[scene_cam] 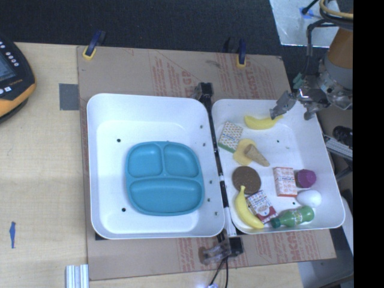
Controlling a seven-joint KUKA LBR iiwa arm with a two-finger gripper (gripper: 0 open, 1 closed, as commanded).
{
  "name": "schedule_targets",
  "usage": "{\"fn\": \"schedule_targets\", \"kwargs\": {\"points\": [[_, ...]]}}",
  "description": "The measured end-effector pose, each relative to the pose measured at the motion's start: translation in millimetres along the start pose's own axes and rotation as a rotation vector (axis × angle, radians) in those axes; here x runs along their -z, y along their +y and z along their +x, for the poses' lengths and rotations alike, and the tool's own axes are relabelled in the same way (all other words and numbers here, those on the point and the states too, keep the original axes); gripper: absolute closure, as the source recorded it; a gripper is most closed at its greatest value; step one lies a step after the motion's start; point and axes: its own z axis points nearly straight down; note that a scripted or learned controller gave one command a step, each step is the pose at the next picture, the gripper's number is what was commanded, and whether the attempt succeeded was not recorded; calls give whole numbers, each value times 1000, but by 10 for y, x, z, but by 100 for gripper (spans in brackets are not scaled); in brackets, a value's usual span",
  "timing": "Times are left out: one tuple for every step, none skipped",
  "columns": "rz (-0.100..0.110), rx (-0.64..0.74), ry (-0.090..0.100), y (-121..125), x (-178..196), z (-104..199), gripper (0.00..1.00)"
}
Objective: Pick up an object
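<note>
Right bin, far edge: a small yellow banana lies near the far rim. Gripper hangs over the bin's far right corner, fingers spread wide and holding nothing; one fingertip sits just beside the banana's right end. Near edge of the same bin: a second banana, a green bottle, a white egg. Left bin, centre: a blue divided plate.

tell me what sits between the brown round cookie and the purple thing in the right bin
In the camera view, a small red-and-white packet lies between the brown cookie and the purple thing, close beside the purple one.
</note>
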Motion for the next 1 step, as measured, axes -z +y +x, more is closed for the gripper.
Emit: {"fn": "schedule_targets", "kwargs": {"points": [[10, 6, 4, -268, -967, 663, 0]]}}
